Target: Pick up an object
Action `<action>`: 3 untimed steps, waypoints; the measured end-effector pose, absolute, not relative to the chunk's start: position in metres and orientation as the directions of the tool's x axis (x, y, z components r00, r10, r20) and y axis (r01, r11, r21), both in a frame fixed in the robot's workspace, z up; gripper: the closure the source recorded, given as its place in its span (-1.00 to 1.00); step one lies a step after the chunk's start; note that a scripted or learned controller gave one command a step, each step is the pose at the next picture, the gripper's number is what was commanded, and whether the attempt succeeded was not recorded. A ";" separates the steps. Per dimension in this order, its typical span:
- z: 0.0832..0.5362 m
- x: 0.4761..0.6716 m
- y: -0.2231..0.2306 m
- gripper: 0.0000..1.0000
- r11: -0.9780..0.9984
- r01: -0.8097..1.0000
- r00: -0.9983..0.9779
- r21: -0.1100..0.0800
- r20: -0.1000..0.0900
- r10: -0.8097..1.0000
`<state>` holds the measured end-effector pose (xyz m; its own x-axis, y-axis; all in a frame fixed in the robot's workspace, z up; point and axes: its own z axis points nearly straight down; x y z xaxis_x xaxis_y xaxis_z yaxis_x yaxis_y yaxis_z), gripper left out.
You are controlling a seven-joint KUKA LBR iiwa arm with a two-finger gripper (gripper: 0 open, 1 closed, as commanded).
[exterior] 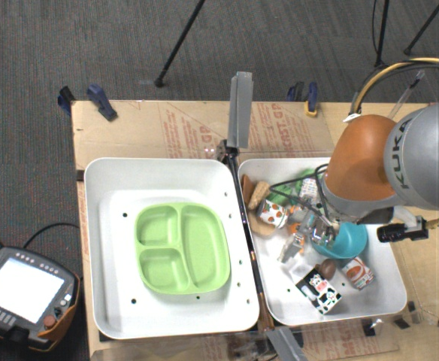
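Two shallow white bins side by side on the worktop [167, 130], a brown board with red print and blue clamps along its far edge.

In the left bin [107, 201], near its middle: a light green divided tray [182, 247] with three compartments, lying flat.

In the right bin [389, 292], a cluster of small things. Toward the bin's far left corner, beside the divider: a tan, bread-like piece [258, 194], upright-ish, leaning against the wall. Just beside it, toward the middle: a small printed can [272, 214] on its side. Toward the right edge: a teal bowl-shaped item [347, 241], partly under the arm. Near the front edge: a black-and-white patterned carton [319, 289], flat, corner pointing forward. Just right of it: a second small can [357, 273] with red and white label, tilted. Between carton and teal item: a small brown rounded object [327, 268], too small to identify.

Reaching in from the right: grey arm with orange band [358, 164], wrist low over the middle of the right bin. Claw [301, 239] down among the objects, between printed can and teal bowl, perhaps touching something beneath. Cannot tell how far apart its parts stand or whether anything is gripped; area cluttered with cables and metal pieces, blurred.

Beyond the worktop's front left corner, on the floor: a handheld control pendant [24, 292] with bright screen.
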<state>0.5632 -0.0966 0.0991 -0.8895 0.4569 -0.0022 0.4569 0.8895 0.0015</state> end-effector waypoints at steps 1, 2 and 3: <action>0.089 0.634 -0.082 -1.00 0.872 0.490 -0.872 -0.002 0.006 0.490; 0.087 0.550 -0.092 -1.00 0.853 0.522 -0.853 -0.001 0.003 0.522; 0.086 0.633 -0.084 -1.00 0.883 0.469 -0.883 -0.002 0.003 0.469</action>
<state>0.6328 -0.0844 0.0864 -0.8831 0.4692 0.0027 0.4692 0.8831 -0.0018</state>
